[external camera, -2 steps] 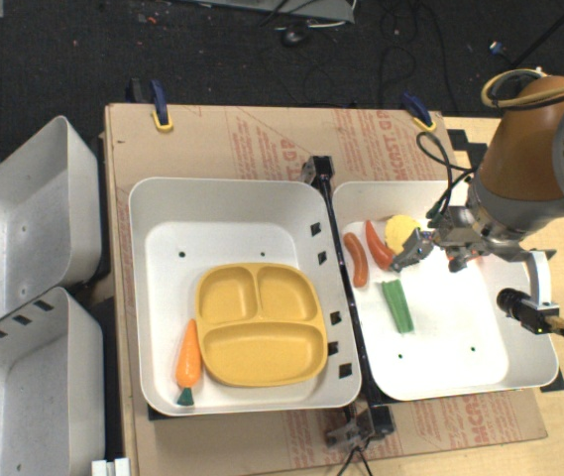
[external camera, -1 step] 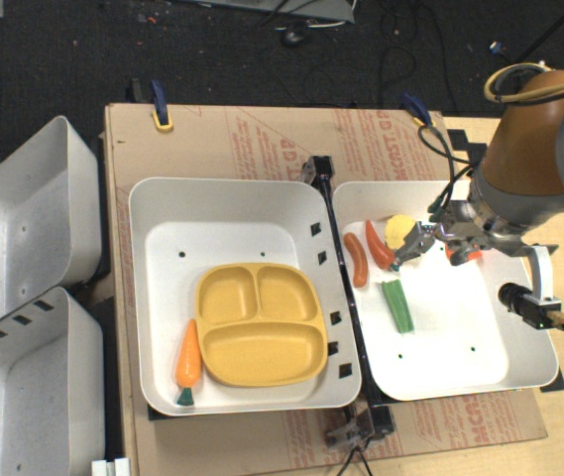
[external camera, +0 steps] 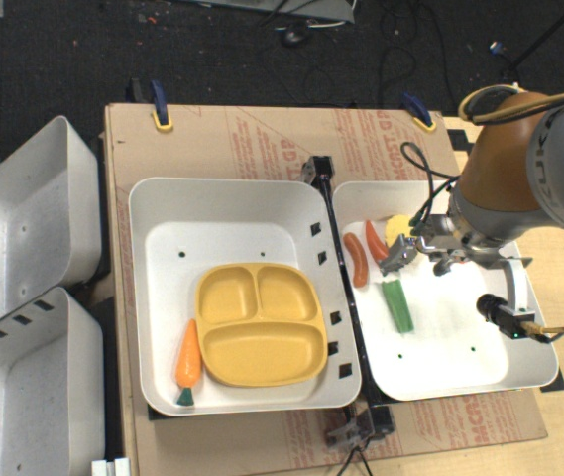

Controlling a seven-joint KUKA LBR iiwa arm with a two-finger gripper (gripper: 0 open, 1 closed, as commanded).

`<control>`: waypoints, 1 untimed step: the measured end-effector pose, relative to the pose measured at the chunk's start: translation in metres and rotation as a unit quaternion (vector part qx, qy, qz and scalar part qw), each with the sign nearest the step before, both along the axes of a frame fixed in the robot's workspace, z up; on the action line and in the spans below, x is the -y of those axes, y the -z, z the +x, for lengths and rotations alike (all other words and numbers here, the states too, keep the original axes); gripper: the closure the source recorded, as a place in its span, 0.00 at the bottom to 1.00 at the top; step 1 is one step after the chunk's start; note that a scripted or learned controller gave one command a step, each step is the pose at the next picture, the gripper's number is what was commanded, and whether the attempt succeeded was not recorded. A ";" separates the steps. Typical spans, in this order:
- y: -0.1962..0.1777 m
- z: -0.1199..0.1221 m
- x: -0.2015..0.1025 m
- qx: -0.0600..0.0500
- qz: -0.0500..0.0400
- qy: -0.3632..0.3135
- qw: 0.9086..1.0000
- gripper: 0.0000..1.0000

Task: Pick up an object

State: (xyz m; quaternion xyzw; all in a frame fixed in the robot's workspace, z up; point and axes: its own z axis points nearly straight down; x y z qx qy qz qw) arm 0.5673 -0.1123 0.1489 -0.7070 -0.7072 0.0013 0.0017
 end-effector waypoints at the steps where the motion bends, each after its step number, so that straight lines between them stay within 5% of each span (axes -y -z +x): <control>1: 0.054 -0.001 -0.001 -0.001 0.000 0.001 1.000 0.00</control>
